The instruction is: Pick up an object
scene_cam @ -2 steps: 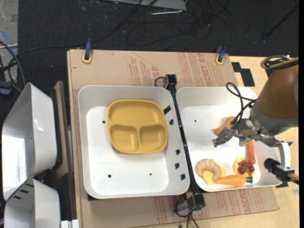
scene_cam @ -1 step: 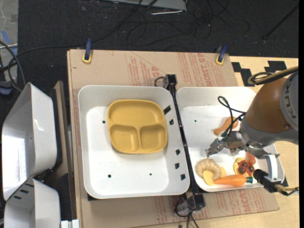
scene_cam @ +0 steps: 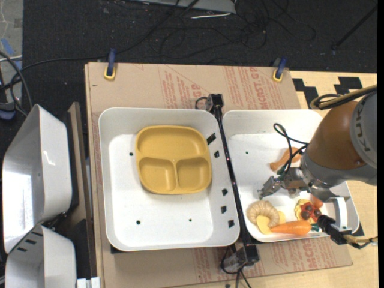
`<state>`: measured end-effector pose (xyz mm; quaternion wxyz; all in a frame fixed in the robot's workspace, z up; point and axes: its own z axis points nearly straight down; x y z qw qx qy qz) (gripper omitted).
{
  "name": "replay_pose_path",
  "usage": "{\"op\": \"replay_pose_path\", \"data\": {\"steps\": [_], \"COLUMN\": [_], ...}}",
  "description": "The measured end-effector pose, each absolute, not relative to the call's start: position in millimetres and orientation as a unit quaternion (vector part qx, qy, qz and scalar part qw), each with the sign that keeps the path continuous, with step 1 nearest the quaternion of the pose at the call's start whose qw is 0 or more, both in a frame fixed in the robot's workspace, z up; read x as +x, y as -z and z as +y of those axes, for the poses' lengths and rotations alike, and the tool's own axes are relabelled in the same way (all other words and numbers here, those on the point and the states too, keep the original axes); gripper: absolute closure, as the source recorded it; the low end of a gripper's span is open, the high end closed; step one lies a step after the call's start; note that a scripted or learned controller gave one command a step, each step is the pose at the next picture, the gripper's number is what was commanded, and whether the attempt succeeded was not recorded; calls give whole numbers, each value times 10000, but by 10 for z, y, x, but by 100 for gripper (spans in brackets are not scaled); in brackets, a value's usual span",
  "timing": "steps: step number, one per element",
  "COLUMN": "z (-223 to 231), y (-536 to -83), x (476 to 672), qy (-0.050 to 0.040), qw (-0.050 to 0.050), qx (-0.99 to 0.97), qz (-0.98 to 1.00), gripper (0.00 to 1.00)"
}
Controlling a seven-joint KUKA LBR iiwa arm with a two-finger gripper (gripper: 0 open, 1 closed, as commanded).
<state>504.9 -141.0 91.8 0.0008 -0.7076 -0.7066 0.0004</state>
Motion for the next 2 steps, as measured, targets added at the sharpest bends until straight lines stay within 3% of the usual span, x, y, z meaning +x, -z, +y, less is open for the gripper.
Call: {"op": "replay_pose_path", "data": {"steps": [1,2], "z": [-1409,-1466], "y": [-1018,-1634], "x": [5052,5068], "qy": [0,10], "qw": [2,-22], "qx": [-7081,-7065], "qz": [-7062,-7077], "gripper": [100,100]}}
